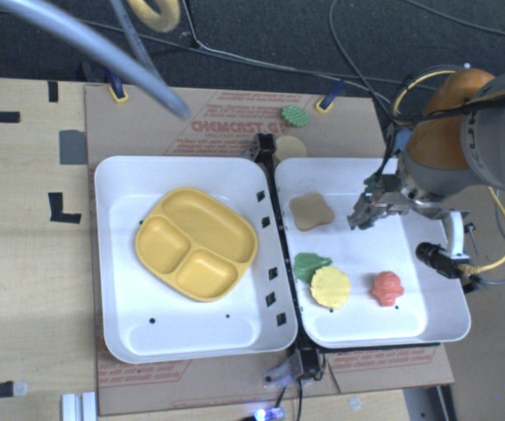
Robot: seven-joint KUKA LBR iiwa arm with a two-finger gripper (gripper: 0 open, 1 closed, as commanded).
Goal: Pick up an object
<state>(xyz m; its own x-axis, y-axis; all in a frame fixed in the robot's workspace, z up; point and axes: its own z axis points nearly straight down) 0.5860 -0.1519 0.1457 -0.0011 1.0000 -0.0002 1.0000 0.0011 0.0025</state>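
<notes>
Two white bins sit side by side on the bench; the left bin (117,261) carries a yellow compartment tray (196,244) lying flat and slightly turned, taking up most of its floor, so you have little to pick there besides the tray itself; the right bin (445,327) holds the small pieces, spread well apart from one another, which looks set up to give the fingers room around each one; a tan flat piece (310,210) lies near the divider at the upper left of that bin; a green leafy piece (309,265) sits below it, touching or just overlapping a yellow round piece (330,287); a red piece (387,288) rests alone toward the lower middle; a green textured disc (295,115) lies outside both bins on the cardboard (226,121) behind them, likely out of play; the arm reaches in from the right with the gripper (363,215) low over the upper middle of the right bin, just beside the tan piece and apart from it; the fingers are dark and small against the wrist, and you cannot tell how far open they are; nothing shows between them, so treat it as holding nothing; your nearest candidate appears to be the tan piece, with the red piece further down; judged from this, the pick is not yet made.
</notes>
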